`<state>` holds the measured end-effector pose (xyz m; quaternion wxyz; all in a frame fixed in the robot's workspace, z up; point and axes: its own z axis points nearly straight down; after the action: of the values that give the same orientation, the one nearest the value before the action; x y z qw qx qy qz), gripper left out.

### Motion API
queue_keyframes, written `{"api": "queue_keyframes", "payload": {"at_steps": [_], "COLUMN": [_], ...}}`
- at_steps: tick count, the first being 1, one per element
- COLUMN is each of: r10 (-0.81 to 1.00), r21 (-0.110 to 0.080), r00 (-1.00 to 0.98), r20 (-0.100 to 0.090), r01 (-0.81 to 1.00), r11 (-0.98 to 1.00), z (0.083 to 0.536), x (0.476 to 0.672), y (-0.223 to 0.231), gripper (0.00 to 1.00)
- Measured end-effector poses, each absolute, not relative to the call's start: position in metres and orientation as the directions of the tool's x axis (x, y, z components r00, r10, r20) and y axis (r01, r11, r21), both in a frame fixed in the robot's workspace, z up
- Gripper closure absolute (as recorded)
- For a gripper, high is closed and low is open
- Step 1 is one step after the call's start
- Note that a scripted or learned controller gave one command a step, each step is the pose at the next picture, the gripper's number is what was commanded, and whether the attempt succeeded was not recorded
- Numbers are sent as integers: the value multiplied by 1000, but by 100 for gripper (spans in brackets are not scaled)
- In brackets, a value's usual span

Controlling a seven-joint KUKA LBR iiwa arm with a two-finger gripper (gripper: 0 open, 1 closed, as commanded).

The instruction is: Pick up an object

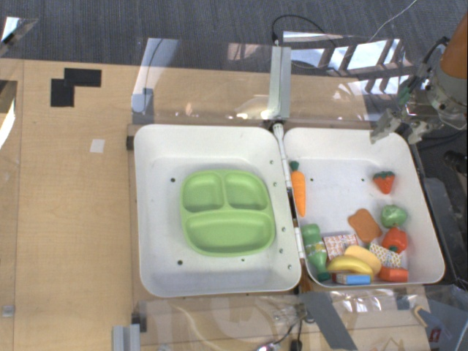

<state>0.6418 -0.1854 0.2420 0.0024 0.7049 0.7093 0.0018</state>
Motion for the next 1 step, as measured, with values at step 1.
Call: {"api": "queue_keyframes", "payload": {"at_steps": [1], "r10": [1000], "r21": [4], "r00": [-4], "r20": [-1], "r01": [1000], "r11": [4], "z": [156], "x": [638], "y": [-205], "gripper": [0]}}
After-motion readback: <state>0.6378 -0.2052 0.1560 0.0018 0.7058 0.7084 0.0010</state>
